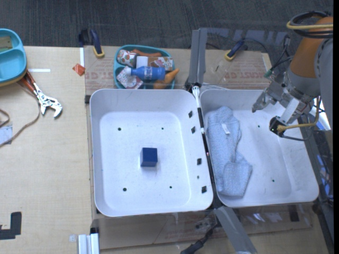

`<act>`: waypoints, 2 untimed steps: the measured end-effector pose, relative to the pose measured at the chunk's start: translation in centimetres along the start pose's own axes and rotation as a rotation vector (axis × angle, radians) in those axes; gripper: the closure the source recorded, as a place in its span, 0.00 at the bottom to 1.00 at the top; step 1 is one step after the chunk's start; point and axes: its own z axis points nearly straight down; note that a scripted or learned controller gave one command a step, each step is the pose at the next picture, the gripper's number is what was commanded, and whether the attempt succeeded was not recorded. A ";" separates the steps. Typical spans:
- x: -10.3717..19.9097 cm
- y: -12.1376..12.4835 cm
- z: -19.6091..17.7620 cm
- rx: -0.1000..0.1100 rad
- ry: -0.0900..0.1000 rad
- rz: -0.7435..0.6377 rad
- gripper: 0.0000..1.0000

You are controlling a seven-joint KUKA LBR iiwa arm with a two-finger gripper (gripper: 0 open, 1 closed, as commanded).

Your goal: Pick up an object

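The approach step is judged to be in hand, w/ nothing picked up yet. The gripper [275, 110] is seen at the upper right, over the far right part of the right bin [296, 187], hanging off the grey arm [310, 52] w/ its orange band. How far the gripper is open can't be told from this angle, and nothing is seen held in it. Two candidates are offered. A pale blue-grey cloth [228, 150] is laid crumpled along the left side of the right bin, running from near the top edge down toward the bottom; it's near the gripper, to its left and lower in the view, not touching it. A small blue block [149, 156] is sat alone near the middle of the left bin [106, 194], well apart from the gripper, across the divider btwn the bins. The cloth is judged the closer target: a short move left and a descent would be called for, w/ a pinch on a raised fold, since flat fabric may slip out. For the block, a longer reach across to the left bin would be needed, then a square alignment over its sides before closing. Outside the bins, a teal tray of clutter [144, 67] and a wrench [47, 103] are left on the bench, not part of the job.
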 end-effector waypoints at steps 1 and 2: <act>-4.1 -1.9 0.0 0.002 0.000 -0.088 0.00; -8.0 -4.0 -2.9 0.003 0.000 -0.048 0.00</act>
